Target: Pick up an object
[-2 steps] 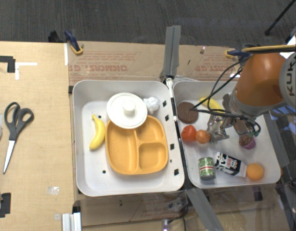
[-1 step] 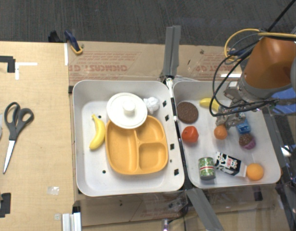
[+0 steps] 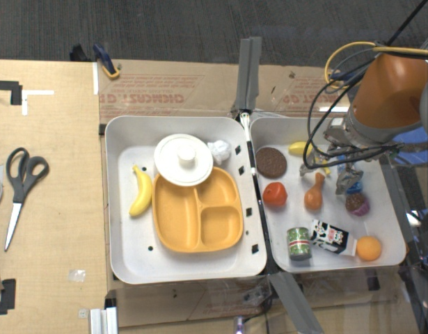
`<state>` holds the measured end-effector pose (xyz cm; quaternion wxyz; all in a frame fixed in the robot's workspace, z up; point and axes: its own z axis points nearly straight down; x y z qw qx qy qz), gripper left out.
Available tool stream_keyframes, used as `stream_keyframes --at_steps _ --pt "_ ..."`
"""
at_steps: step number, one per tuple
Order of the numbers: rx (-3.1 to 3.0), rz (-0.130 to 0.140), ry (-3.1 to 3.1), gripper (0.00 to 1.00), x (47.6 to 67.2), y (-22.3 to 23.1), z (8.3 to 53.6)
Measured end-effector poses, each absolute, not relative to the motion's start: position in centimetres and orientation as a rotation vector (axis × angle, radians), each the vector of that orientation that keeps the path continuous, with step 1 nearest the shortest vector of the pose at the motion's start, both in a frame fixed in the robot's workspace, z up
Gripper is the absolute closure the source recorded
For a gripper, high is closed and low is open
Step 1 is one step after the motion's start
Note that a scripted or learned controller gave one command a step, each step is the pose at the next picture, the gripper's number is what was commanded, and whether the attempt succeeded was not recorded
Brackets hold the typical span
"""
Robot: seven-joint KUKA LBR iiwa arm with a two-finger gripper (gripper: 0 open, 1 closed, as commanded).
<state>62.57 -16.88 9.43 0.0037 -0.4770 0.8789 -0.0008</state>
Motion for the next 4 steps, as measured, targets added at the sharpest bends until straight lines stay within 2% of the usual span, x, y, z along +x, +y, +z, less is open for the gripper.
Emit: stream_keyframes --at_steps 1,2,3,4 --pt "-1.431 0.002 2.791 0.00 62.2 -9.9 9.3" --pt "-1.558 0.000 2.725 0.00 51.6 -12.2 9.2" --pt "-1.449 -0.001 2.781 0.00 60.0 -10.4 9.3" --pt "-1.440 -0.002 2.778 1.00 60.1 -10.4 10.4"
